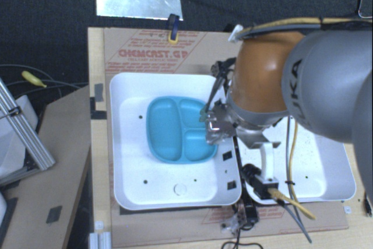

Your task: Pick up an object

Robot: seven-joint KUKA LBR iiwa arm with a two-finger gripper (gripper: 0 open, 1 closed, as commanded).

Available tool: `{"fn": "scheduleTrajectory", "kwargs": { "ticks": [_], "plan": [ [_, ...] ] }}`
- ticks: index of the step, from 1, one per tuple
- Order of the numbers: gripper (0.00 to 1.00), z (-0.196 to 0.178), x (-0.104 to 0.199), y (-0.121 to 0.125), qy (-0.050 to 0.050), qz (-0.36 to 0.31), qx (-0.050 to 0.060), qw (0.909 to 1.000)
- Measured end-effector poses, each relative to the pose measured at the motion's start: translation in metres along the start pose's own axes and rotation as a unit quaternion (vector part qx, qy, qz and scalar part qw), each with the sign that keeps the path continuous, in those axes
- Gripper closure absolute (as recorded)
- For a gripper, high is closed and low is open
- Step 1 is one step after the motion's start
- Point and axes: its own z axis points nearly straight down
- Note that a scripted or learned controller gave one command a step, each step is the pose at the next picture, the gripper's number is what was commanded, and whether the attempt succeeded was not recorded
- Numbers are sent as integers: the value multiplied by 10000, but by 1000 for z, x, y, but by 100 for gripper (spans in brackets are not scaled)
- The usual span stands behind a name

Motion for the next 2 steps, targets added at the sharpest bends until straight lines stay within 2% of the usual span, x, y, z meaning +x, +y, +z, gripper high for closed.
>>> {"fn": "scheduleTrajectory", "kwargs": {
  "ticks": [1, 2],
  "plan": [
    [100, -134, 64, 2, 39, -29, -87, 10000],
    [100, -36, -8, 0, -23, 67, 28, 10000]
  ]
}}
